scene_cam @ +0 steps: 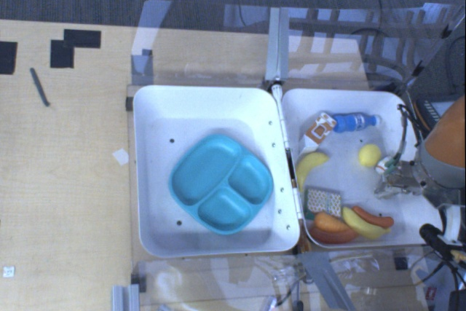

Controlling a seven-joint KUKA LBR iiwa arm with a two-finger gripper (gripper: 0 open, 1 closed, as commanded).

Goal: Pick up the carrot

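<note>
The carrot, a short orange piece, lies at the front of the right bin, beside a yellow banana and just in front of a grey speckled sponge. My gripper hangs over the right side of that bin, right of and slightly behind the carrot, about a banana's length away from it. Nothing shows held in it. The arm's orange band reaches in from the right edge.
The right bin also holds a blue-capped bottle, a yellow lemon, a yellow-green fruit, and a slim red-orange piece on the banana. A blue divided plate sits in the left bin.
</note>
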